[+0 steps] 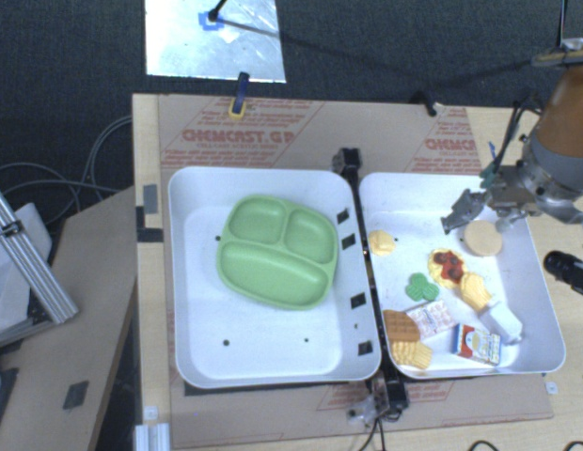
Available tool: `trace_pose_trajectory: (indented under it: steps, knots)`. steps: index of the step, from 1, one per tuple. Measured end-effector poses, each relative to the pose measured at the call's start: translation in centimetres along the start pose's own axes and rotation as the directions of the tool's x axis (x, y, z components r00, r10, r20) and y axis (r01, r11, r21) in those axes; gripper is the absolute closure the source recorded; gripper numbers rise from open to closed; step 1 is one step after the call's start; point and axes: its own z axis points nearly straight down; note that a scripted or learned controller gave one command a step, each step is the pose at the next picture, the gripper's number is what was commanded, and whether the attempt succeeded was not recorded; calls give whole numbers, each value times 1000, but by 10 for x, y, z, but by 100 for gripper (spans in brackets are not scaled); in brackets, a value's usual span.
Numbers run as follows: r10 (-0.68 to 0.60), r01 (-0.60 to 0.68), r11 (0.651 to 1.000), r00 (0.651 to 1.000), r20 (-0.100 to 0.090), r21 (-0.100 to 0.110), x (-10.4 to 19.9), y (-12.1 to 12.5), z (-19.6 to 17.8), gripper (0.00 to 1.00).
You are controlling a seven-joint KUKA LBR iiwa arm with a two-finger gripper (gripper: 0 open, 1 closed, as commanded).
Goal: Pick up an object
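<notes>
Camera view has my gripper point(481, 210) over the right white bin point(545, 346), fingers' state I can't tell, so I'd drop straight onto the round tan cookie-like disc point(482, 241) at its 6 o'clock.

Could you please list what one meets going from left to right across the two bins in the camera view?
Green divided plate → small yellow piece → waffle → green broccoli piece → round beige disc.

Fixed above the desk point(273, 125), looking down at a slant (not straight overhead), far enough back to take in both white bins point(263, 365) and surrounding floor.
</notes>
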Motion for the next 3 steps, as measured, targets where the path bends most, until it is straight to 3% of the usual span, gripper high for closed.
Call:
trace_pose_trajectory:
  steps: [1, 3]
  knots:
    - [-2, 2, 1000, 1000, 1, -9, 0, 2, -5, 0]
    - [0, 0, 1000, 1000, 0, -6, -1, -1, 100, 0]
